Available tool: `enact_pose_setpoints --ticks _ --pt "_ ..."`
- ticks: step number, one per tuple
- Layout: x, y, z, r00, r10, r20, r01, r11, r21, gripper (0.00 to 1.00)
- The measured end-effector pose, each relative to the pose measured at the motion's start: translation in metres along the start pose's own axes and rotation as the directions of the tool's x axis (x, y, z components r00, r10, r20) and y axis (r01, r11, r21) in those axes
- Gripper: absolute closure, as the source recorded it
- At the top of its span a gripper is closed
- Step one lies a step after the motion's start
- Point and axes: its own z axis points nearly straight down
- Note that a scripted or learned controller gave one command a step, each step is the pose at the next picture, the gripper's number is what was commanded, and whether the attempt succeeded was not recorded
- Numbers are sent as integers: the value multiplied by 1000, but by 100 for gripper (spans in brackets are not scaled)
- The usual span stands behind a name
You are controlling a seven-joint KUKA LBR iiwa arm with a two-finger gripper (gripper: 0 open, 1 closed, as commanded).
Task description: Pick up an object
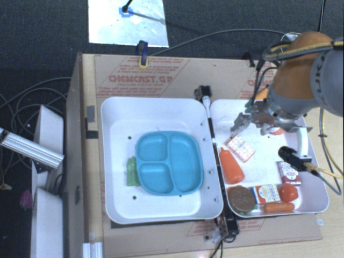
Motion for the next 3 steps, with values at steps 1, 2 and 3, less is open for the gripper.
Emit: enact_pose_setpoints --ticks 1,2,3 --pt "-13 41 57 1000 -1 1 1 1000 2 0" --pt "-39 79 48 1000 -2 1 2 1000 -1 0" --pt "-18 85 90 1000 -3 0 3 1000 1 0"
